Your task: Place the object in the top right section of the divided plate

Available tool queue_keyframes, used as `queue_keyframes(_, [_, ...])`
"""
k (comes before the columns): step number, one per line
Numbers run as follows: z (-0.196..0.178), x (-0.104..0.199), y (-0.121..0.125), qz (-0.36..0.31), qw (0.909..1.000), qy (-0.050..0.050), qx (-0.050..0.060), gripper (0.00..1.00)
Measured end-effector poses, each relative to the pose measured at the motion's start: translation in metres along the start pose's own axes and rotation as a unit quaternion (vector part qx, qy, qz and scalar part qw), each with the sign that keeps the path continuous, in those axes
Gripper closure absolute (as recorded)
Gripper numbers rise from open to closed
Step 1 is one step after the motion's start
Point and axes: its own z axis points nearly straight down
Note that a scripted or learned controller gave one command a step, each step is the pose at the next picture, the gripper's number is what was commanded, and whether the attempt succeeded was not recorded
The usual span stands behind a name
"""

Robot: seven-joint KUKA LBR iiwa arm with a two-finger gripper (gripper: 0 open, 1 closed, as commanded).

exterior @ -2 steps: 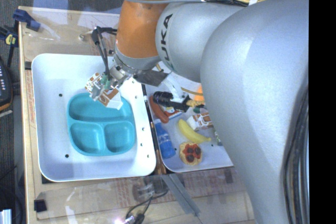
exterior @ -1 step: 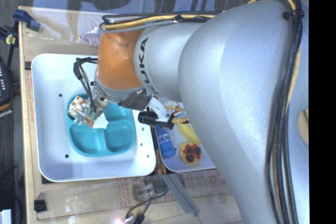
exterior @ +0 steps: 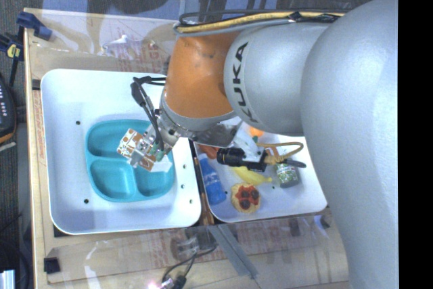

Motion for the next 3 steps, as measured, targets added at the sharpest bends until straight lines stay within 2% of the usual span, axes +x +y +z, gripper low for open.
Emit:
queue_keyframes(1, [0.049, -0.002, 0.022, 0.042, 0.9991, 0.002, 0.002, 1.00])
queue_keyframes(2, [0.001, -0.037, 0.038, 0.227, 0.9739, 0.001, 0.001, 1.00])
queue_keyframes(3, [0.062, 0.007, 0.064, 0.184, 0.9829, -0.001, -0.003, 1.00])
